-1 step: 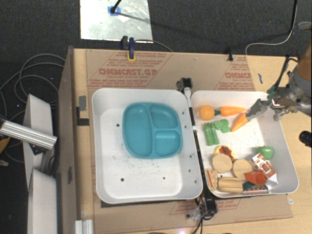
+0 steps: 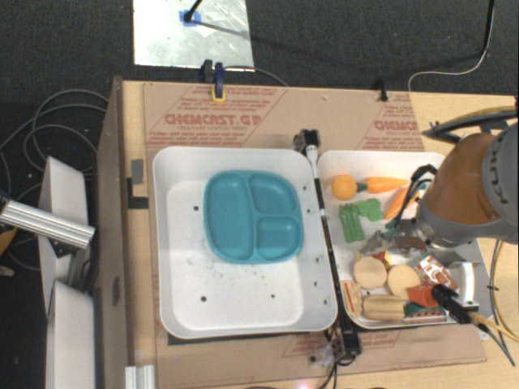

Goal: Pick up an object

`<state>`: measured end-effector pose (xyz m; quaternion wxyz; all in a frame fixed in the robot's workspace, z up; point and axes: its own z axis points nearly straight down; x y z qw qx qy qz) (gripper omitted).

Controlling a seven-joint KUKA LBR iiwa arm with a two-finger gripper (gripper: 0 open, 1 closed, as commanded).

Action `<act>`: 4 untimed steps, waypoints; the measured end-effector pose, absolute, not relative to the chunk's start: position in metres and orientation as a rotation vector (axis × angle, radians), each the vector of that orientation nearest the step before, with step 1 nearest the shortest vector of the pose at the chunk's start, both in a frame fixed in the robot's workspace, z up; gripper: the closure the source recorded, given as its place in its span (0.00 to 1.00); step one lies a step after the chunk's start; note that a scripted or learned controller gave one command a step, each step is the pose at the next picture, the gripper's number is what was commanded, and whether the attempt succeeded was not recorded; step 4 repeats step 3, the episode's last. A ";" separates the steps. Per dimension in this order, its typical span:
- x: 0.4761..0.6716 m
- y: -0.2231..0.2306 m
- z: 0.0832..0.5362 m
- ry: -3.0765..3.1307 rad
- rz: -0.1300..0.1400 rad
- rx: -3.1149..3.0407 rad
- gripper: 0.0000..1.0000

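Note:
The right white bin [image 2: 375, 155] holds several toy foods. At its far side lie an orange ball [image 2: 345, 187] and a carrot [image 2: 386, 185], with a green ridged piece [image 2: 357, 218] just below them. Nearer the front sit a tan round disc [image 2: 371, 272], a second pale round piece [image 2: 403, 281] and a tan log [image 2: 383, 306]. My gripper [image 2: 388, 240] reaches in from the right and hangs low over the bin's middle, right above the tan disc and beside the green piece. The arm's orange band [image 2: 462, 177] covers the bin's right part.
The left white bin [image 2: 185, 298] carries a teal divided plate [image 2: 253, 215]. A black clamp and ridge [image 2: 318, 209] separate the two bins. A red, white and black piece [image 2: 438, 274] lies at the right bin's front right. Cardboard lines the bench behind the bins.

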<state>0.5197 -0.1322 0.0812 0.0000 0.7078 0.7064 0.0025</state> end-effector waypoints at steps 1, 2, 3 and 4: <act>0.525 -0.132 0.102 2.219 0.021 2.211 1.00; 0.487 -0.142 0.210 2.214 0.007 2.216 1.00; 0.524 -0.077 0.193 2.232 0.005 2.209 1.00; 0.524 -0.077 0.193 2.232 0.005 2.209 1.00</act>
